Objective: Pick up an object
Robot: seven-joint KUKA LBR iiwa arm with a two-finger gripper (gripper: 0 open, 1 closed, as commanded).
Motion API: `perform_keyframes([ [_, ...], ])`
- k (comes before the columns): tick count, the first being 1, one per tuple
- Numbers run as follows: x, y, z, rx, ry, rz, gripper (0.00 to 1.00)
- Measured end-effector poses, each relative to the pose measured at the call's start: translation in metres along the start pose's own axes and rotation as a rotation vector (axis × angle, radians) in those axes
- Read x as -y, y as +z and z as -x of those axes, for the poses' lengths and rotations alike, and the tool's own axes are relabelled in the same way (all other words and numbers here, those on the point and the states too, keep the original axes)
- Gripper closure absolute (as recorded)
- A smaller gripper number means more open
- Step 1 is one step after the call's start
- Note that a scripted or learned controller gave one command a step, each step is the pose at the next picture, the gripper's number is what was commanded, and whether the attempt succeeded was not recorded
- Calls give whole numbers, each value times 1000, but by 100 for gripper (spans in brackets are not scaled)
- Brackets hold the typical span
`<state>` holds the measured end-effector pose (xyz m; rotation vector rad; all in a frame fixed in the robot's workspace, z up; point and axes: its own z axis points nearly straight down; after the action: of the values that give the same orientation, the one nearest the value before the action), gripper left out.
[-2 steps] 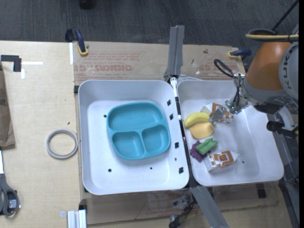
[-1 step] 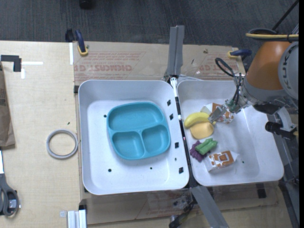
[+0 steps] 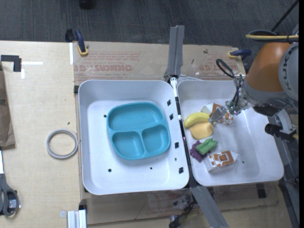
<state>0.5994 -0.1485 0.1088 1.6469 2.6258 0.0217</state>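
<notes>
The right bin [image 3: 266, 170] holds a yellow banana [image 3: 195, 119], a pale yellow lump [image 3: 202, 130] just below it, a purple and green toy [image 3: 203, 147] and an orange and white carton [image 3: 222, 159] lying flat. A second small orange and white packet [image 3: 217, 111] lies near the bin's back. My gripper [image 3: 228, 112] is lowered into this bin right at that packet, on its right side. The grey arm with its orange band [image 3: 266, 70] comes in from the right above the bin's far corner.
The left bin [image 3: 85, 141] carries a blue divided plate [image 3: 138, 129]. On the wooden bench to the left lie a grey tape ring [image 3: 62, 143] and scissors [image 3: 7, 198]. A grey post [image 3: 175, 51] stands behind the wall between the bins.
</notes>
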Motion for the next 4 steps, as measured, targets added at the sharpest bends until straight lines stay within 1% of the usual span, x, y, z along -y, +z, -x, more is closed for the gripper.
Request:
perform_keyframes([
  [1,-2,-13,4,8,2,7,100],
  [2,-22,0,-7,1,349,-15,100],
  [3,-27,2,-14,-10,341,-13,0],
  [4,-14,5,-39,-15,91,-17,0],
])
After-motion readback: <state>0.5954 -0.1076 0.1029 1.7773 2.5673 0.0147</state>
